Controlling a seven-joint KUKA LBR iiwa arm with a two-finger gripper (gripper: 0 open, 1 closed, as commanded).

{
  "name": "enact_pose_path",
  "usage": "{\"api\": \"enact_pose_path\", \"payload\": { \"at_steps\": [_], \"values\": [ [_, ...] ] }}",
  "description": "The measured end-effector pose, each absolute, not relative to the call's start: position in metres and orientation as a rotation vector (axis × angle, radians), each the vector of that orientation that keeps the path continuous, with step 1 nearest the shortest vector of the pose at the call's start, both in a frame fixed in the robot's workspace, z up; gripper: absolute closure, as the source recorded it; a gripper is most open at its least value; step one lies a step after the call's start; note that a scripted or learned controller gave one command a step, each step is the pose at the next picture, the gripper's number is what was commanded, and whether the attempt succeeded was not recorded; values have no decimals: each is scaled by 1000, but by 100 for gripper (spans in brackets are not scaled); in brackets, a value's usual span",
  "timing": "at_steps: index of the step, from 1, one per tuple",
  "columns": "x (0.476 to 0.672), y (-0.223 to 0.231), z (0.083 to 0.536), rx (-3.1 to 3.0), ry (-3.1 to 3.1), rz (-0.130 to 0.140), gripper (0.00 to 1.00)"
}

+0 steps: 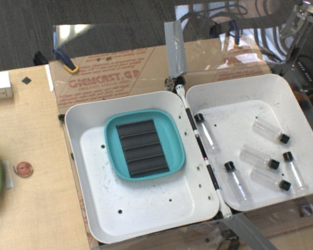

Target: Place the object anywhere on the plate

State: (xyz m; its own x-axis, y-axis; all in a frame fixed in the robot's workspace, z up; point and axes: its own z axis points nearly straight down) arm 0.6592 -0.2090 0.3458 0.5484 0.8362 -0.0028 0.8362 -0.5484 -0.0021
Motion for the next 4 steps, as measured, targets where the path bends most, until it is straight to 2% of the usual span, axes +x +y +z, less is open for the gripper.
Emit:
{"api": "enact_pose_path", "payload": {
  "at_steps": [2,3,4],
  "values": [
    [654,-211,345,-2846,-1324,9,0],
    [654,-209,359,-2909,-1184,5,0],
    [651,-214,331,-2944,-1090,7,0]
  ]
}}
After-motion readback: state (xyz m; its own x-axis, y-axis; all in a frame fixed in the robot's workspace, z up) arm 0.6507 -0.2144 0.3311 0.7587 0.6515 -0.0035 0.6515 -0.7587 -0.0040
